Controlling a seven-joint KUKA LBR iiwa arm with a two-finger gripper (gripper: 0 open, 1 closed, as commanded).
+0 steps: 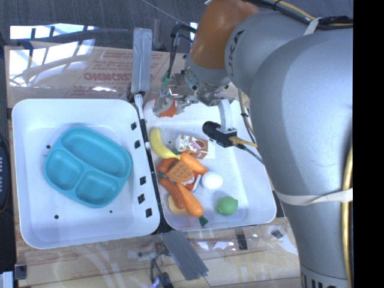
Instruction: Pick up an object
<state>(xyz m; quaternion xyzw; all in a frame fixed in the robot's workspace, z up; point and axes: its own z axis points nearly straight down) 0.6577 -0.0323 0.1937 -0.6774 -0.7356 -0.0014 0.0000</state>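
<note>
Currently: gripper [170,101] raised at right bin [255,179] far edge, fingers clamped on orange-red item [165,107], presumably lifted clear of the toy food.

Two bins sit side by side on the bench [78,77]. The left bin [30,221] holds a tray [87,167] near its middle. In the right bin [255,191], a banana [158,144] lies by the left wall, a packet [193,145] just right of it. Nearer the front lie a waffle [180,172], carrots [189,201], an egg [212,180] and a lime [227,206]. The hand [170,104] hangs over the back left corner.
</note>
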